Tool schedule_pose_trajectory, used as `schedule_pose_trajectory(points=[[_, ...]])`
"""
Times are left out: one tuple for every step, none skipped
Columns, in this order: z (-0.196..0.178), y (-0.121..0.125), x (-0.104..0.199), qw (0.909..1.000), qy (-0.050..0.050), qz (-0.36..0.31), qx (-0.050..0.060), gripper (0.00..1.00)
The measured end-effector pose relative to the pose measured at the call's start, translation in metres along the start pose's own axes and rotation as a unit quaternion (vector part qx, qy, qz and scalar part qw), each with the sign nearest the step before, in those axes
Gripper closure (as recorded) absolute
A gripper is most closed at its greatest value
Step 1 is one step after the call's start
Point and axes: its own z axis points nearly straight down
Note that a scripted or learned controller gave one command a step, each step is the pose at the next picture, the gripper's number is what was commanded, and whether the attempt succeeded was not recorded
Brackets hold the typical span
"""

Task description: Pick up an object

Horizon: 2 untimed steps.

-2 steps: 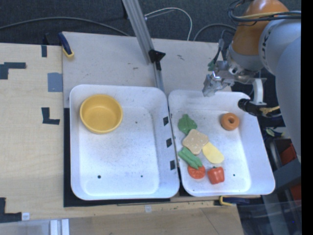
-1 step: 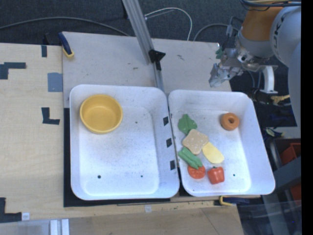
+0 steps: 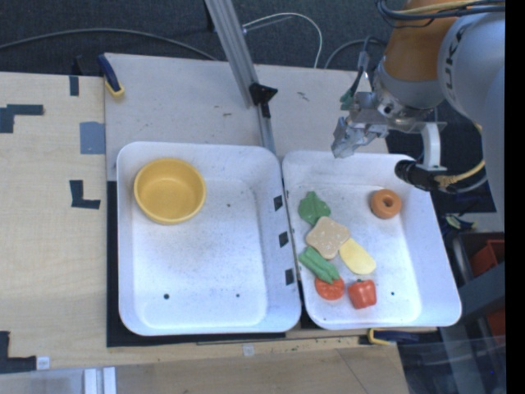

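1. Camera view, progress: the hand (image 3: 348, 140) hangs over the far rim of the right bin (image 3: 435, 302), with nothing seen between its tips; whether it is spread or pressed together I cannot tell. No object is lifted, so by my reading the whole pick is left to do.
2. Camera view, candidates: the toys lie in the right bin. A brown doughnut (image 3: 385, 203) sits alone nearest the hand; a green leaf (image 3: 312, 207), a toast slice (image 3: 327, 236), a yellow piece (image 3: 357, 258), a green pod (image 3: 317, 263), a tomato (image 3: 330, 289) and a red pepper (image 3: 362, 293) cluster tightly, several touching.
3. Camera view, surroundings: a yellow bowl (image 3: 169, 190) sits in the left bin (image 3: 205, 302). A slanted metal pole (image 3: 238, 43) rises from the worktop (image 3: 49, 220) near the bins' shared edge. The crowding probably makes the doughnut the easier target.
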Motion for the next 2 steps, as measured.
schedule_pose_trajectory(points=[[0.016, -0.031, 0.048, 1.0000, 0.000, 0.000, 0.002, 1.00], [0.021, -0.051, 0.089, 1.0000, 0.000, 0.000, 0.002, 1.00]])
